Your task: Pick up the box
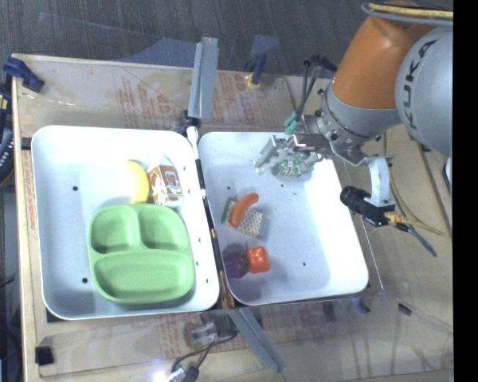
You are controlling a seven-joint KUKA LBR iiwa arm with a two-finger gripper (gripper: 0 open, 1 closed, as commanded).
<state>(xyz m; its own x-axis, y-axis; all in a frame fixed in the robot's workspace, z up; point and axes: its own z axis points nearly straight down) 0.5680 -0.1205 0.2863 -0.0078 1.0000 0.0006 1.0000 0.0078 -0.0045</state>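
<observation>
The grey arm with the orange band enters from the right, its metal two-finger claw [285, 159] hanging over the far part of the right-hand shallow white bin [334, 249]. Finger spacing — cannot tell; the tips blur against the white floor, and nothing can be made out between them.

The task's thing, a small brown printed box [166, 184], lies in the left-hand shallow white bin [52, 213], well to the left of the claw and across the ridge where the two bins meet. It sits near that bin's right wall, touching or just beside a round yellow lemon-like object [138, 181] on its left. Just below both is a light green plastic tray with three compartments [142, 252].

Below the claw and a little left of it, in the right bin: an orange-red sausage-shaped object [244, 208] lying at a slant, with a small pale speckled block [252, 224] just beside its lower end. Further below — a dark purple object [234, 263] touching a small red-orange pepper-like object [257, 259].

A black cylindrical part on the arm [360, 200] hangs over the right bin's right rim, to the right of the claw.
</observation>
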